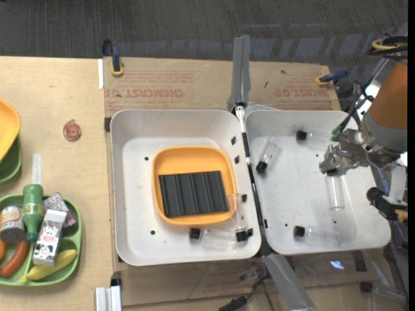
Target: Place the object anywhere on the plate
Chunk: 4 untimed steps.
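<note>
Plate (194, 158): showing as smooth orange plastic, holding a ribbed matt dark-grey slab (194, 194).
Bins (130, 193): looking like white plastic with a soft sheen.
Vials (334, 193): appearing as clear glossy plastic with black caps; one is lying just below the gripper (332, 162).
Bench (52, 89): showing as matt pale wood.
Sheet (168, 86): looking like printed brown cardboard.

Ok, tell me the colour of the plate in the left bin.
Orange-yellow plate, dark grey ribbed insert; camera view.

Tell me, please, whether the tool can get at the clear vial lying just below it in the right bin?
Probably yes: the clear vial lies alone on the right bin floor, directly under the tool.
</note>
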Motion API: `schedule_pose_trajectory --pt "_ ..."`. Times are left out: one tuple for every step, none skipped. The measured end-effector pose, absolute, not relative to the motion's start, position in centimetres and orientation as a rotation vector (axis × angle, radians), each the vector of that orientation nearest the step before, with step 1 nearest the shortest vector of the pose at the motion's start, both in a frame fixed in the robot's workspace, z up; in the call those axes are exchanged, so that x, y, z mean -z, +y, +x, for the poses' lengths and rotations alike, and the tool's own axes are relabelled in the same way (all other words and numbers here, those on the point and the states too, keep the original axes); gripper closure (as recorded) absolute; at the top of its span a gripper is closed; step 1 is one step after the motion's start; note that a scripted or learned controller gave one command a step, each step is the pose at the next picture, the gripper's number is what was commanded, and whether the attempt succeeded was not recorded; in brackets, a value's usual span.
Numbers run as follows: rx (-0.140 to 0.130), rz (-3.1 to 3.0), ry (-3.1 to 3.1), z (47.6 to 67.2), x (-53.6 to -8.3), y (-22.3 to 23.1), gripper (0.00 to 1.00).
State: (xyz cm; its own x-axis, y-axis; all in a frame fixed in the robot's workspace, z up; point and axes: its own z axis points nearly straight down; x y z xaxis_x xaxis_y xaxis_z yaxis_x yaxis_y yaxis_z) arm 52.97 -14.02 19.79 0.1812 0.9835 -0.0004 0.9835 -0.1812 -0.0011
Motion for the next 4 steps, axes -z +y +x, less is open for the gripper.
schedule_pose_trajectory --pt "-0.003 -2.129 -2.31 55.4 -17.6 -16.8 1.0" --pt "-0.001 -1.861 -2.533 55.5 -21.0 -15.8 1.0" --pt "-0.001 -1.598 -2.707 59.1 -22.0 -22.3 1.0" --pt "0.0 -1.208 -2.904 59.2 -23.2 -22.2 1.0"
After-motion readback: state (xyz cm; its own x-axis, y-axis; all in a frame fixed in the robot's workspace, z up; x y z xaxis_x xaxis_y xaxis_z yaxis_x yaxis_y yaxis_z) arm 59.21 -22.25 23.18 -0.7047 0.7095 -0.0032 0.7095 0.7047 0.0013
